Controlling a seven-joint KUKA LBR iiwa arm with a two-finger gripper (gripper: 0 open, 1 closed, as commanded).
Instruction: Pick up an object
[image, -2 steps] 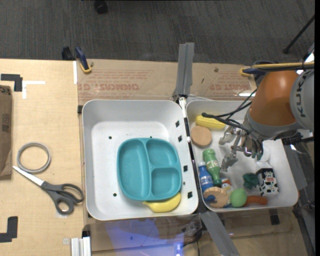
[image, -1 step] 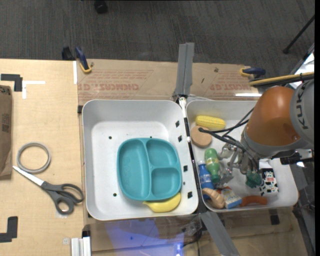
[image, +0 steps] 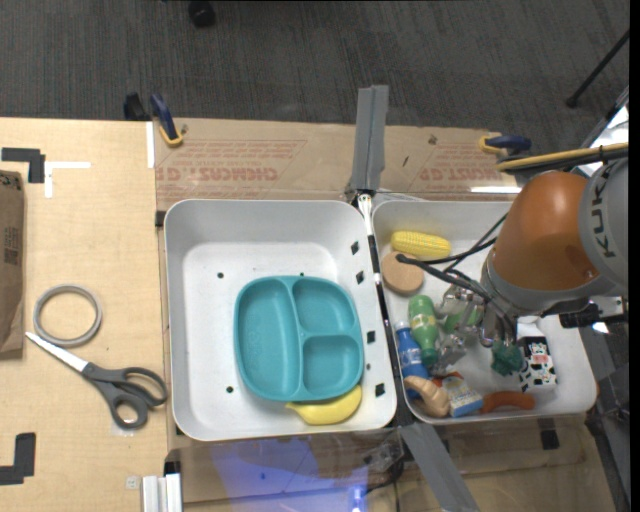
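Observation:
My gripper hangs low over the middle of the right bin, below the orange wrist band. Just to its left, almost touching it, lies a green bottle with a blue can under it. A yellow corn cob and a tan disc lie at the back left. A dark green piece and a black-and-white toy lie to the right of the gripper. Along the front lie a tan bread-like toy and a red piece. The arm hides part of the bin.
The left bin holds a teal divided plate with a banana at its front edge. On the bench to the left lie scissors, a tape roll and a brown bag.

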